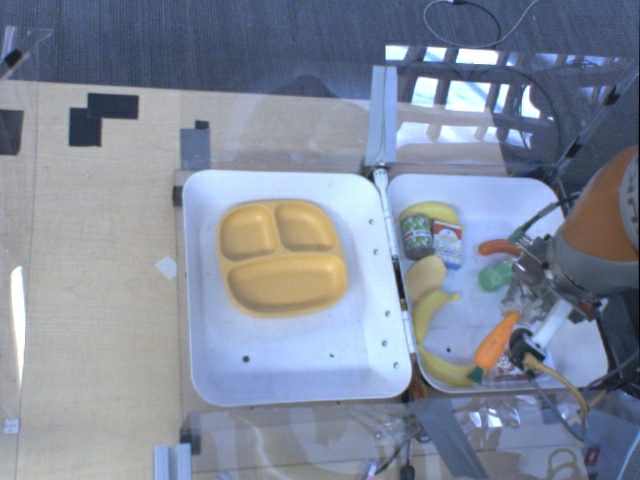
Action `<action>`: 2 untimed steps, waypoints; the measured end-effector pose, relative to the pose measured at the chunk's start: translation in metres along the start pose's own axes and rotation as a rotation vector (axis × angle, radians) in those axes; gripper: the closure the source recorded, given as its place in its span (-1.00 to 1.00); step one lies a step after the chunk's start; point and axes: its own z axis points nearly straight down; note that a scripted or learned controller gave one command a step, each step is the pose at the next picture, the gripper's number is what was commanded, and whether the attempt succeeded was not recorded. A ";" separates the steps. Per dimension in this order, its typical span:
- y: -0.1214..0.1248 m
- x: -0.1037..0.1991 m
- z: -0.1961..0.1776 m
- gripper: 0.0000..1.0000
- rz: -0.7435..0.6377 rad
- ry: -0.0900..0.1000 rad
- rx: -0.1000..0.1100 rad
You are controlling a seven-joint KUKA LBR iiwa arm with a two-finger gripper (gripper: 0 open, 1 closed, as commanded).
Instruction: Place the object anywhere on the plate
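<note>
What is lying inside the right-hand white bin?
A banana, a carrot, a green can, a small carton, a pale fruit, a red piece and a green piece. The arm covers the bin's right side, hiding anything there.

- Robot lab: pale wooden bench carries a shallow white plastic bin, a second white bin beside it.
- Black tape markers up-left of the first bin.
- Thin black cable on grey carpet beyond it.

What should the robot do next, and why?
Probably ease down onto the carrot: the gripper hangs right beside it in the right bin, and the yellow plate sits over in the left bin.
</note>
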 end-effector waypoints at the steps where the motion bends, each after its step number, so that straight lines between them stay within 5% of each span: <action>1: 0.016 -0.018 -0.030 1.00 -0.046 0.000 0.000; 2: 0.017 -0.015 -0.041 1.00 -0.054 0.001 -0.002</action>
